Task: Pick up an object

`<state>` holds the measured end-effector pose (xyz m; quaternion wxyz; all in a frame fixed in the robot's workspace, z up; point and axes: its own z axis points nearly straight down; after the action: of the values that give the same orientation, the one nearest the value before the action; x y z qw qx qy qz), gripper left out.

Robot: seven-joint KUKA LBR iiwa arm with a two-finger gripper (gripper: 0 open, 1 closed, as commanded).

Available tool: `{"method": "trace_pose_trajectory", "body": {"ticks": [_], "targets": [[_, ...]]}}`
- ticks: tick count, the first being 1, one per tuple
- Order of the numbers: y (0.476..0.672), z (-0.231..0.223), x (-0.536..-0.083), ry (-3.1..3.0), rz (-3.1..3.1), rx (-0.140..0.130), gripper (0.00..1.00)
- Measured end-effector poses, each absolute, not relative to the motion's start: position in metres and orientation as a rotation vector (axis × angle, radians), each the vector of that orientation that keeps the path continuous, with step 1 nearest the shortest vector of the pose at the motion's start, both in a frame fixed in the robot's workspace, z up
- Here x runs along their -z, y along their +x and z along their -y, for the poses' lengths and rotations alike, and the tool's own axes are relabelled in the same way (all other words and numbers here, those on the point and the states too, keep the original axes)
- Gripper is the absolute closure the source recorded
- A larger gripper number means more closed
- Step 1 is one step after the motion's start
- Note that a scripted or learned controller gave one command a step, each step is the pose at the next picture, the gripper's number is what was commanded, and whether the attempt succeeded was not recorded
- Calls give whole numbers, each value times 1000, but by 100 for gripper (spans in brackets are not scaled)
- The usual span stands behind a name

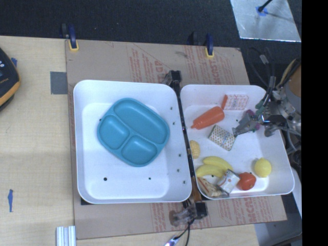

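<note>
The right bin (pixel 271 188) holds several toy foods: an orange carrot (pixel 208 117), a patterned white box (pixel 222 137), a pink and white packet (pixel 236 102), a yellow banana (pixel 214 165), a lemon (pixel 262 167) and a red tomato (pixel 246 181). My gripper (pixel 245 124) reaches in over the bin's right rim. It hangs just right of the patterned box and below the packet, and I see nothing held in it.
A blue divided plate (pixel 134 131) lies in the left bin (pixel 87 188). A small carton (pixel 229 181) and a flat brown item (pixel 207 187) sit at the right bin's front edge, and a yellow piece (pixel 194 148) lies by its left wall. Cables trail at the far right.
</note>
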<state>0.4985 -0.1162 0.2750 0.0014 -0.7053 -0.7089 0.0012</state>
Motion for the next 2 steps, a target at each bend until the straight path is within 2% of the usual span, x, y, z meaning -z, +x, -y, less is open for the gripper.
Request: {"method": "trace_pose_trajectory", "body": {"ticks": [1, 2], "targets": [[573, 113, -164, -2213, 2225, -7, 0], [621, 113, -100, -2216, 2225, -3, 0]]}}
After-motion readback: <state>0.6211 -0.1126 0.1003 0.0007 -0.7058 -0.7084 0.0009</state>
